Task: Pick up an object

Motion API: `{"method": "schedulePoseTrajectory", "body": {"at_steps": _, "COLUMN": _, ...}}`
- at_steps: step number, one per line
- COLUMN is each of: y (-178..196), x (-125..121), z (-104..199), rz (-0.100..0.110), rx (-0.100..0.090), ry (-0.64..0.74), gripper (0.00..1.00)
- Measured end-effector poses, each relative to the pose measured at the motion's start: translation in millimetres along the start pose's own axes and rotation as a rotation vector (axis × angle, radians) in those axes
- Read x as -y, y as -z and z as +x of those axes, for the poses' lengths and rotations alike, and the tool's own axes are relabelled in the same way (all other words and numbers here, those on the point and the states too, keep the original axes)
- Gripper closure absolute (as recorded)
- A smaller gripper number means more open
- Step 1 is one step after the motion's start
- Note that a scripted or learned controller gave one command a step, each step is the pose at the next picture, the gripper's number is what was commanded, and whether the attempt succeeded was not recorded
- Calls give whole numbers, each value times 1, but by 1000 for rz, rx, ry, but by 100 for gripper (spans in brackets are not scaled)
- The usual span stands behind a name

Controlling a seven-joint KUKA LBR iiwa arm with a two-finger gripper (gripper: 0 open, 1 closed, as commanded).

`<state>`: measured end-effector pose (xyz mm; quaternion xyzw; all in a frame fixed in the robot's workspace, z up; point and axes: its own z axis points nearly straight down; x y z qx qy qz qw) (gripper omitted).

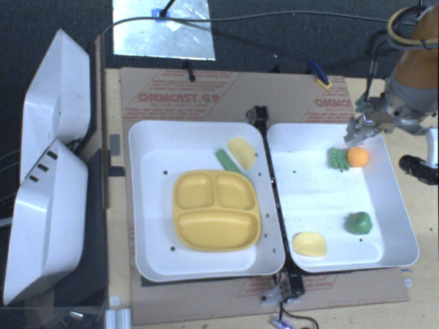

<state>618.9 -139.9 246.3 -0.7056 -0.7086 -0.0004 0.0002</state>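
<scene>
Orange ball [357, 157] sits beside the green toy [337, 159] at the right bin's [391, 184] far side, untouched. My gripper [358, 134] hangs just above it; whether it is parted I cannot tell. Nothing is lifted, so descent, grasp and raise remain.

We see an orange ball [358, 157] at the right bin's [322, 187] one o'clock. It touches a green ridged piece [337, 158] at its nine o'clock.

end effector [361, 130] above right bin [391, 204], near orange ball [357, 157], yellow tray [216, 208] in left bin [147, 204]
</scene>
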Motion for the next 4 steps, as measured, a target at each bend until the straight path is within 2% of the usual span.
{"method": "schedulePoseTrajectory", "body": {"at_steps": 1, "y": -4, "x": 0, "z": 63, "rz": 0, "rx": 0, "ry": 2, "gripper": 100}}
{"method": "schedulePoseTrajectory", "body": {"at_steps": 3, "y": -27, "x": -1, "z": 162, "rz": 0, "rx": 0, "ry": 0, "gripper": 100}}
{"method": "schedulePoseTrajectory", "body": {"at_steps": 4, "y": -19, "x": -12, "z": 210, "rz": -1, "rx": -1, "ry": 0, "gripper": 100}}
